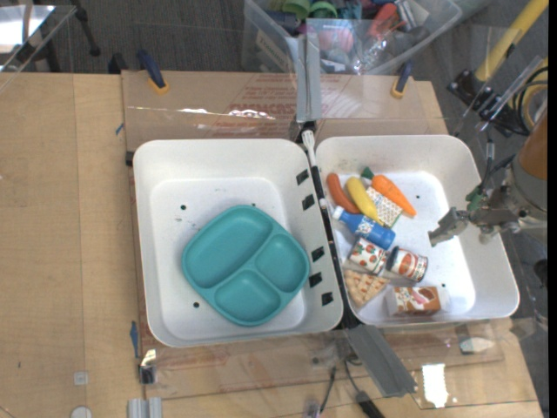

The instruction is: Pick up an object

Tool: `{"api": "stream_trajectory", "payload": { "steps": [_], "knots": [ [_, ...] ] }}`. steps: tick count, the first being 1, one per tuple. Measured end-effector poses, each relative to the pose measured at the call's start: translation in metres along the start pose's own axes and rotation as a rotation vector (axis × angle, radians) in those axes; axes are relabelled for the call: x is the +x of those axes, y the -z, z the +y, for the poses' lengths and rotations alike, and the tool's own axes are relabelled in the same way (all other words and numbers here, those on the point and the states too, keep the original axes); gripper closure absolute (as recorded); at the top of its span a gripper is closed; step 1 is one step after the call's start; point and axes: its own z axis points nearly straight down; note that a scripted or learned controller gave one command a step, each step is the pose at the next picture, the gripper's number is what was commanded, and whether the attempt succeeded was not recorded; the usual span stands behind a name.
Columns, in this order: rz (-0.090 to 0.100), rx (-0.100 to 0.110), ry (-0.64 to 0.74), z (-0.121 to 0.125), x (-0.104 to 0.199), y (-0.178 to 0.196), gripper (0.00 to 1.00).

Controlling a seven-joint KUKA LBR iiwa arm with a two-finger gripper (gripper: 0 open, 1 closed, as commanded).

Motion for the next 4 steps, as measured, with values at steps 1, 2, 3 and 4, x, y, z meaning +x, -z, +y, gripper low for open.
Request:
{"api": "stream_trajectory", "payload": {
  "steps": [1, 2, 3, 4],
  "knots": [
    [-0.003, -0.003, 0.173, 0.114, 0.01, -0.078, 0.0],
    [-0.007, -0.021, 0.112, 0.156, 0.016, -0.11, 0.0],
    [-0.006, -0.026, 0.117, 0.158, 0.019, -0.096, 1.0],
    [-0.002, -0.005, -0.037, 0.147, 0.102, 0.021, 1.0]
  ]
}}
